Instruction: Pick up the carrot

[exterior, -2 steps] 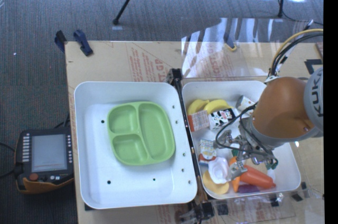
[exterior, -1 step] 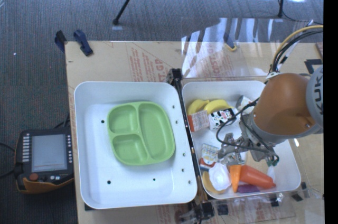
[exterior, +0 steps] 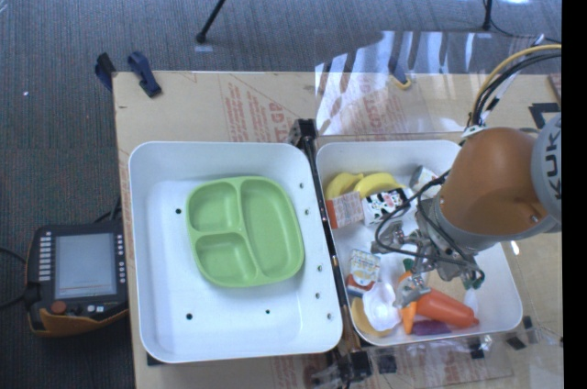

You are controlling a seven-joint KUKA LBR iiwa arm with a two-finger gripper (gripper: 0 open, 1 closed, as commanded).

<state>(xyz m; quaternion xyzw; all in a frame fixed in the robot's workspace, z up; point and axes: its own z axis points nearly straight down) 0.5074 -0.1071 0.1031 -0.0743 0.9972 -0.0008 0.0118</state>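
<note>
Cardboard-topped bench [exterior: 211, 107] on grey carpet; left bin [exterior: 165, 305] holds moulded green three-section plate [exterior: 245, 230]; right bin [exterior: 500, 305] cluttered; gripper [exterior: 424, 272] hangs just over tapered orange carrot [exterior: 446, 307] at near right; jaw state can't tell.

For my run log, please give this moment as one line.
arm: over right bin | gripper: low, next to carrot | carrot: lying in bin, not held | green tray: in left bin
</note>
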